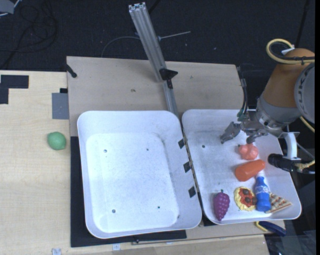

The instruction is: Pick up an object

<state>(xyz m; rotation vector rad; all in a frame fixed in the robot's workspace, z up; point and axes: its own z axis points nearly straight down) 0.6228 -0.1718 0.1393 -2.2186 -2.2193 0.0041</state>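
The gripper (240,134) hangs over the right bin (207,163) with its jaws spread open and nothing between them. The pink object (248,152) lies just below the gripper, towards the bin's near edge, with the orange carrot (249,169) beyond it

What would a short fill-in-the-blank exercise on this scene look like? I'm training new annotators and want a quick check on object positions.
1. The toys lie in the ____ bin, by the camera view.
2. The green ball rests outside both bins, on the ____ bench top.
3. The gripper hovers just above the ____ toy.
4. The grape bunch is ____ in colour.

Missing words: right; wooden; pink; purple
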